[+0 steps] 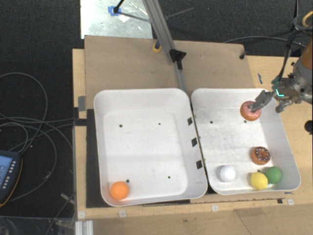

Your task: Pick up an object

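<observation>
We judge the pink-frosted toy doughnut ring [250,110], at the far end of the right white bin [215,131], to be light, stiff and a little slick — best taken across one side of the ring, one finger through the hole. The grey two-finger gripper [262,100] sits at its upper right edge; whether it grips the ring or merely touches it, we cannot tell. Most of the arm is cut off at the frame's edge, and the ring's far rim is hidden behind the gripper.
</observation>
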Action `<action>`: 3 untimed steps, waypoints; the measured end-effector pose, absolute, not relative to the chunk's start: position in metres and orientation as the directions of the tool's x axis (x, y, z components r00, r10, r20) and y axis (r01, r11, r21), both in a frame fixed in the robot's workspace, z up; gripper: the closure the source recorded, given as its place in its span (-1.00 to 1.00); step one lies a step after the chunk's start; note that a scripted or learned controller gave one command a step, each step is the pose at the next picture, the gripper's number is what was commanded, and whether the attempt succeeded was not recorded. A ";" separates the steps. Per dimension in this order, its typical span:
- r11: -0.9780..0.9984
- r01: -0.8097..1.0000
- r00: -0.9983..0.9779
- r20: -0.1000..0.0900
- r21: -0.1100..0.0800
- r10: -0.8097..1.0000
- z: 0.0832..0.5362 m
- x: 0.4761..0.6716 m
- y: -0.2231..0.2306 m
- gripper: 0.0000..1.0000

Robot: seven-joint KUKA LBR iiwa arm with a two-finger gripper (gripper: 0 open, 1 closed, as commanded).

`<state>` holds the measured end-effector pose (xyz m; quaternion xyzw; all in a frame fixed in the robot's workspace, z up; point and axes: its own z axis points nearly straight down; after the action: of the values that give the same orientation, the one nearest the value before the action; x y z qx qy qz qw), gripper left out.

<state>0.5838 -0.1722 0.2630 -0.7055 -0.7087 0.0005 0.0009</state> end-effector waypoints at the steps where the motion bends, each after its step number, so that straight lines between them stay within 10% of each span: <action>1: 0.005 1.000 -0.005 0.000 0.001 1.000 0.265 0.584 -0.172 -1.00; 3: 0.001 1.000 -0.001 0.001 -0.003 1.000 0.181 0.583 -0.176 -1.00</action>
<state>0.5834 -0.1764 0.1807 -0.7069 -0.7074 0.0008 0.0012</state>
